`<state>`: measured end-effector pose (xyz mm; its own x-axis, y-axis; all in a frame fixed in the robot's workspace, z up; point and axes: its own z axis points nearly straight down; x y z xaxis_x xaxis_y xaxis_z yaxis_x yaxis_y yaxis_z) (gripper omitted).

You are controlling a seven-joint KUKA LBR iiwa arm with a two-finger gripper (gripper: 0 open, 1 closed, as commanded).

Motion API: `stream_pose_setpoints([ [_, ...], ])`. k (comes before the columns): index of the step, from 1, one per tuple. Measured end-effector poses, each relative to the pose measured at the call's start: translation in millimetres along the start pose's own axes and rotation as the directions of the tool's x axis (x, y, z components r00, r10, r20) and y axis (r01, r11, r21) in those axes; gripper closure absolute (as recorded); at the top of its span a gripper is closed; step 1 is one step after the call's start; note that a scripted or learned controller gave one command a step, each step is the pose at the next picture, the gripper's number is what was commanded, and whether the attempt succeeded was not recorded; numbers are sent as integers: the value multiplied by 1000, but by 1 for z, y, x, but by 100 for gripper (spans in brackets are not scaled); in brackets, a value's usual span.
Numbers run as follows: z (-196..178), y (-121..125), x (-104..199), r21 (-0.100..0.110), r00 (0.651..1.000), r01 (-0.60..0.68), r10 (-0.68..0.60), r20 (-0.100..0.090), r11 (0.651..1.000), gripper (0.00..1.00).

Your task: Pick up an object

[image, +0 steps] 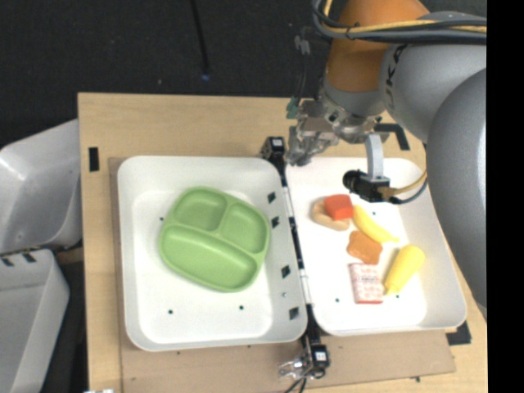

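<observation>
Hovering at the right bin's (pixel 426 301) upper left corner, the gripper (pixel 304 147) is seen with nothing held; its spread cannot be told. No object is lifted yet: banana (pixel 375 224), corn (pixel 404 269) and packet (pixel 366 283) lie untouched, so the pick remains undone.

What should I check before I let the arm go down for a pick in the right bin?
1. End effector position: above the far left corner of the right bin, not over any item. Not ok for a straight descent.
2. End effector open or shut: cannot tell.
3. Nothing held yet: nothing seen at its tip. Ok.
4. Targets present: red block, banana, orange piece, yellow corn-shaped item and small packet lie in the right bin. Ok.
5. Spacing: the items sit close together, some touching. Not ok for a clean grasp.
6. Left bin: holds the green divided plate, away from the arm. Ok.
</observation>
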<state>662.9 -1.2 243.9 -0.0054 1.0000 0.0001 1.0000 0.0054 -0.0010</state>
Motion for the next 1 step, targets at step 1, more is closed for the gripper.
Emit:
stream_pose_setpoints([
  [1, -7, 3, 55, -3, 1000, 2, -2, -1, 1000, 100],
])
